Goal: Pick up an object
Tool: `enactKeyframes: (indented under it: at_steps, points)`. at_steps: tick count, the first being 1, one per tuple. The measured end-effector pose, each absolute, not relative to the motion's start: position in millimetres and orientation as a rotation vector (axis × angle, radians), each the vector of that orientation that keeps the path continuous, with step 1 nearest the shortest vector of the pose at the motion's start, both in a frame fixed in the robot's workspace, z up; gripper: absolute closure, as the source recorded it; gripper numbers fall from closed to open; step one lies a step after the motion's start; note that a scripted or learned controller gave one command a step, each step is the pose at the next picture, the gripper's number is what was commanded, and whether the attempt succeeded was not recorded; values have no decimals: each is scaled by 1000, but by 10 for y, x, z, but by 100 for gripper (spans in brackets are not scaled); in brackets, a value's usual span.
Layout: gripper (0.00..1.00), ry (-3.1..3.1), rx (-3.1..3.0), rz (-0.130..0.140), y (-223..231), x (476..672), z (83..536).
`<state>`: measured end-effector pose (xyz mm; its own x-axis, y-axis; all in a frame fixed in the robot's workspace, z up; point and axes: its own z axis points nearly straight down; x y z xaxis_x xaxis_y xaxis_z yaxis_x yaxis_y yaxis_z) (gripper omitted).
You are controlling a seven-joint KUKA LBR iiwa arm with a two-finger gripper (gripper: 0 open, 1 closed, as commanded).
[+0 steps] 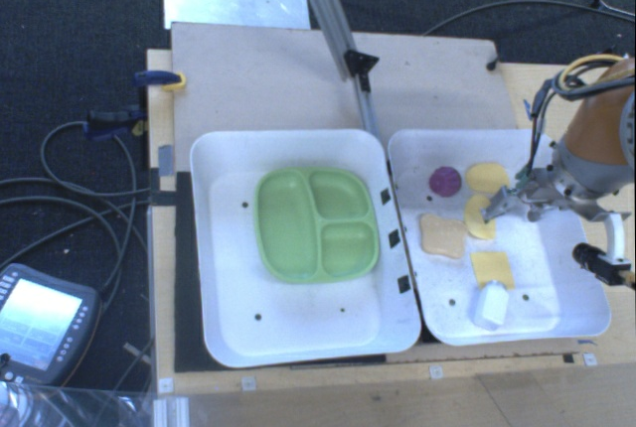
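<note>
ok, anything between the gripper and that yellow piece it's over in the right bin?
Nothing visible. The gripper sits right at the yellow piece; the purple ball and tan slice lie off to its left.

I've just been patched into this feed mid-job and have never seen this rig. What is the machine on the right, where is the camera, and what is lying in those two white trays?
One camera looks down at a slant on a bench with two shallow white bins. The grey and orange machine at the right is a robot arm; its claw hangs low over the right bin, close to a yellow piece. I cannot tell whether it grips anything. The right bin also holds a purple ball, a second yellow piece, a tan slice, a yellow block and a small white object. The left bin holds a green divided plate.
</note>
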<state>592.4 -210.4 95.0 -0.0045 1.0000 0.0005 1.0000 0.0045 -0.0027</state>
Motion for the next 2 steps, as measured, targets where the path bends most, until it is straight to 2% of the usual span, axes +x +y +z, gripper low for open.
enactKeyframes:
  at_steps: [1, 2]
  points:
    - [100, -2231, -2218, -3, -2110, 5944, 1092]
    - [100, -2235, -2217, -6, -2061, 5896, 1695]
